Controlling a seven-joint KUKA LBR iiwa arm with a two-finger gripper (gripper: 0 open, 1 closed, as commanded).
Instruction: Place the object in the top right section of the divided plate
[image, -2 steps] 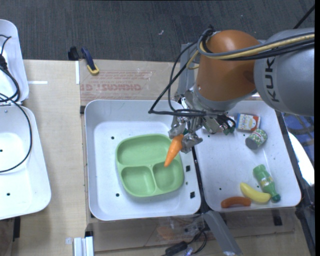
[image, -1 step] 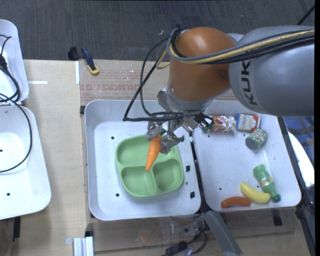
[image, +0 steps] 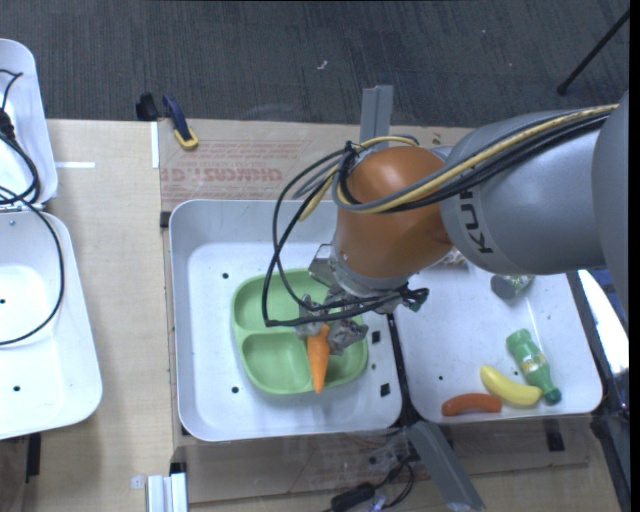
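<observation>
Camera view: the arm reaches in from the right, its orange band positioned above the left bin. The end effector points down over the green divided plate, which lies in the left bin. An orange carrot sits directly below the end effector, with its thick end up among the fingers and its pointed tip down near the plate's lower edge. The carrot lies across the right side of the plate, over the lower right section and the rim. Whether the fingers are apart or clamped on the carrot cannot be told, since the wrist and the black cables hide them. The right bin contains a yellow banana, a green bottle touching the banana, a red-orange pepper just beside the banana, and a small grey item near the arm. A blue and yellow clamp rests on the surface at the upper left.
</observation>
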